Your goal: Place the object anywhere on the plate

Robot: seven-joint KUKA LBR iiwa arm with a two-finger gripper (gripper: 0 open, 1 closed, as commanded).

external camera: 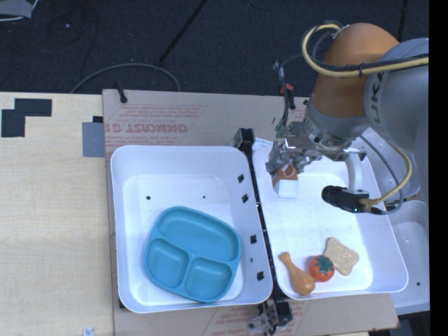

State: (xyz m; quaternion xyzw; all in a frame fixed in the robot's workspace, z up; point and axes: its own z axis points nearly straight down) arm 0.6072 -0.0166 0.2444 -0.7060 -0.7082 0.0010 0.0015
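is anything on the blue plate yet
No, it lies bare: all three compartments of the blue plate show plain blue, in the left bin.

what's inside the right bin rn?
Right bin holds a toy drumstick, tomato and toast slice near its front; a small white-and-brown block sits under the tool, partly covered.

In front of you, two white bins sit side by side: the left bin [133, 187] and the right bin [392, 271]. In the right bin's near corner lie a drumstick [297, 273], a tomato [322, 268] touching it, and toast [342, 255].
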